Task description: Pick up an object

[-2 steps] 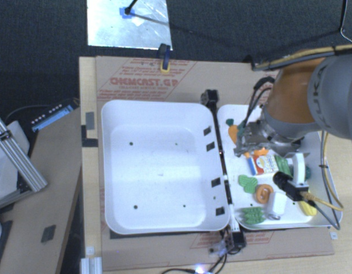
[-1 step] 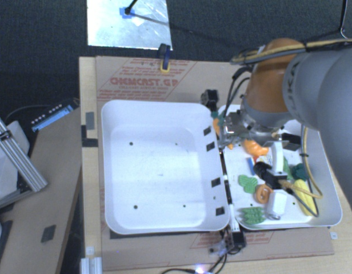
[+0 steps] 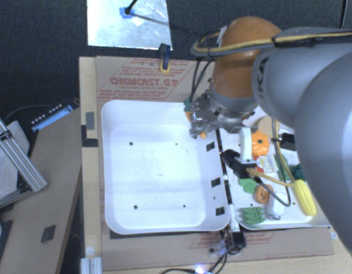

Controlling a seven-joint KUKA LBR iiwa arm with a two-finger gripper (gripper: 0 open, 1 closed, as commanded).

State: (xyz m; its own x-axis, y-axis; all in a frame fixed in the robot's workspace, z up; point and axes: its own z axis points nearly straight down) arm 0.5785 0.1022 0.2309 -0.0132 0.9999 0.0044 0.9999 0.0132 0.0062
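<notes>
Reaching in from the right, the grey arm's pincer point(image 3: 196, 123) hung over the near-right corner of the left shallow white plastic bin point(image 3: 124, 153); whether it was open or closed could not be told. The right white bin point(image 3: 279, 220) held a small orange pumpkin-shaped toy point(image 3: 259, 144), yellow corn cob point(image 3: 304, 197) and green ridged piece point(image 3: 251, 214).

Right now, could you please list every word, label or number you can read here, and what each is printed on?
"CHEMCAST GP" (approximate reading): red print on the brown cardboard sheet behind the white bins.
Smaller red lines above and below it: too blurred to read.
Small white label among the toys: too small to read.
</notes>
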